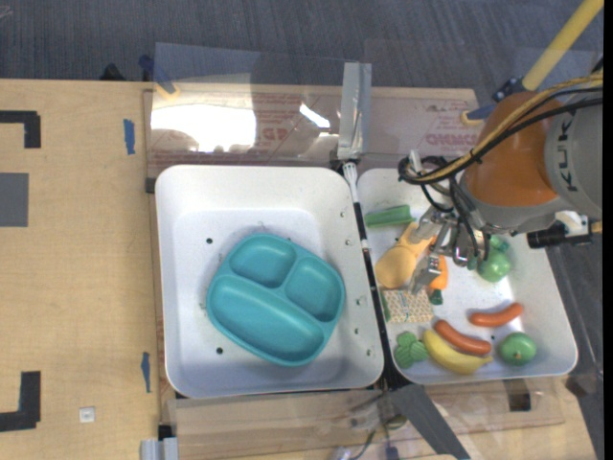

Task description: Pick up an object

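Toy food lies heaped in the right bin [560,348], where the gripper [428,268] hangs low over a yellow-orange pear-like piece [397,262], likely its pick; nothing visibly sits between its fingers, and their spread cannot be told. Around it: 1 green pod [387,217], 1 patterned square [407,306], 1 banana [450,353], 2 red sausages [462,336], 3 green pieces [518,349]. The left bin [182,257] holds 1 teal divided plate [276,297], seemingly a drop-off point.

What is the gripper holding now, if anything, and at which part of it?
It cannot be told. The gripper is low in the right bin, close to the yellow-orange toy, but no object shows clearly between its tips.
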Available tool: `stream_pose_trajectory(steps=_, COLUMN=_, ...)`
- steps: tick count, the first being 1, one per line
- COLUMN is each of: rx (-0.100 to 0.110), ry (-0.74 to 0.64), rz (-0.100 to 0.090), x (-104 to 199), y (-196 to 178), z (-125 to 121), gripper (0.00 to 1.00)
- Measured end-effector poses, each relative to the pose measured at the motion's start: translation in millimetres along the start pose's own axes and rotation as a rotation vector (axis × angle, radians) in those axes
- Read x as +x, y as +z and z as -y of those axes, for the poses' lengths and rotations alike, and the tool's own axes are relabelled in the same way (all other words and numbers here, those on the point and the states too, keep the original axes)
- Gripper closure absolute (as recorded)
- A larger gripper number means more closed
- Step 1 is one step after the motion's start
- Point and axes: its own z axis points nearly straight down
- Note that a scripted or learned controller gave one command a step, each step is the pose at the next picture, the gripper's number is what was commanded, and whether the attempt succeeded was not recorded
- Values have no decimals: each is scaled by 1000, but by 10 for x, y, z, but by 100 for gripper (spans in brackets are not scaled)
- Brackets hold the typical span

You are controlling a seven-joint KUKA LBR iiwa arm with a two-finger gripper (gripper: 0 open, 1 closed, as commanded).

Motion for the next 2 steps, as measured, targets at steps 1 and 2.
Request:
stream_pose_trajectory(steps=1, rx=-4, ry=71, rz=11, x=121, y=60, z=41, gripper=0)
stream_pose_trajectory(steps=2, rx=-5, ry=177, rz=10, x=179, y=68, z=99, gripper=0)
